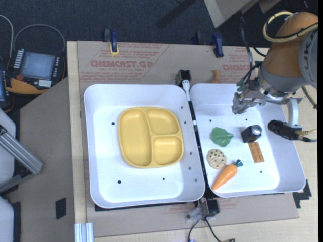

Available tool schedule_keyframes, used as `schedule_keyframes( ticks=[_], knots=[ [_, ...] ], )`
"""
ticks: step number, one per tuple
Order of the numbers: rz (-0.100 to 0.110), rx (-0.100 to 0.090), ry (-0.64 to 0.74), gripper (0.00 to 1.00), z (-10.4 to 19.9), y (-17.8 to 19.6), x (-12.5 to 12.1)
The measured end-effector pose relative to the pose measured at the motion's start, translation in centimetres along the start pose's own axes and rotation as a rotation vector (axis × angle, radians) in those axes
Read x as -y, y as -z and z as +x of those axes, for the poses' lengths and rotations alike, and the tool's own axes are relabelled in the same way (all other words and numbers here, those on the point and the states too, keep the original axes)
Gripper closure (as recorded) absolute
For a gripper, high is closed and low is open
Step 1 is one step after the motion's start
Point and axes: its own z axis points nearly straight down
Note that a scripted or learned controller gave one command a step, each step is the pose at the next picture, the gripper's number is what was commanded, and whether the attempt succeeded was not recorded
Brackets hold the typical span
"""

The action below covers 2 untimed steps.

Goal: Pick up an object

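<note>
Black object (pixel 251 133) at right bin's (pixel 282 185) centre, untouched; brown block (pixel 257 152) just at its 6 o'clock, green leaf (pixel 221 135) at 9, cookie (pixel 216 158) and carrot (pixel 224 175) toward 7; gripper (pixel 244 102) poised at 12 o'clock, nothing visibly held, jaw state impossible to tell; yellow tray (pixel 150 136) in left bin (pixel 101 150); descent, grasp, lift all remaining

Green leaf (pixel 221 136), cookie (pixel 216 158), orange carrot (pixel 225 175), black cylinder (pixel 251 133), brown block (pixel 257 152), clustered in right bin (pixel 282 178)
</note>
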Motion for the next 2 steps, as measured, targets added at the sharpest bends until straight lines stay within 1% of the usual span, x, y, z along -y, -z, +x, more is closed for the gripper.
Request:
schedule_keyframes(
  ticks=[1,2],
  knots=[
    [-0.002,0.000,0.000,1.00,0.8,6.1,0.0],
    [-0.002,0.001,-0.001,1.00,0.1,11.3,-0.9]
  ],
)
